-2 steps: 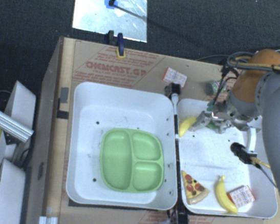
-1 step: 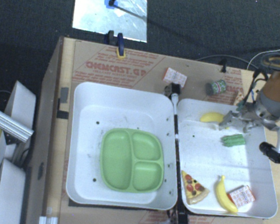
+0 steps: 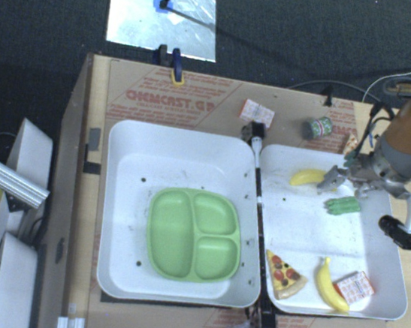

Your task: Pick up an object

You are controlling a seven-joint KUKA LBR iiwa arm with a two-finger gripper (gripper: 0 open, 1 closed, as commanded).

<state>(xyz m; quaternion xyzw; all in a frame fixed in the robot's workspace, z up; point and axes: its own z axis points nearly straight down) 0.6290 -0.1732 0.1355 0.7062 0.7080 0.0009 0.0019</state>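
My gripper (image 3: pixel 345 185) hangs over the back of the right bin (image 3: pixel 386 257), at the end of the grey arm with the orange band. Its fingers stand open with nothing between them. A green pod-shaped toy (image 3: pixel 342 206) lies just below the fingertips. A small yellow banana piece (image 3: pixel 307 177) lies just to the left of them. Near the bin's front lie a pizza slice (image 3: pixel 285 274), a whole banana (image 3: pixel 330 285) and a red-and-white packet (image 3: pixel 354 286).
The left bin (image 3: pixel 130 187) holds a green divided plate (image 3: pixel 195 234). A small green can (image 3: pixel 318 127) and a white tag (image 3: pixel 257 113) lie on the cardboard behind the bins. A black divider (image 3: pixel 257 204) runs between the bins.
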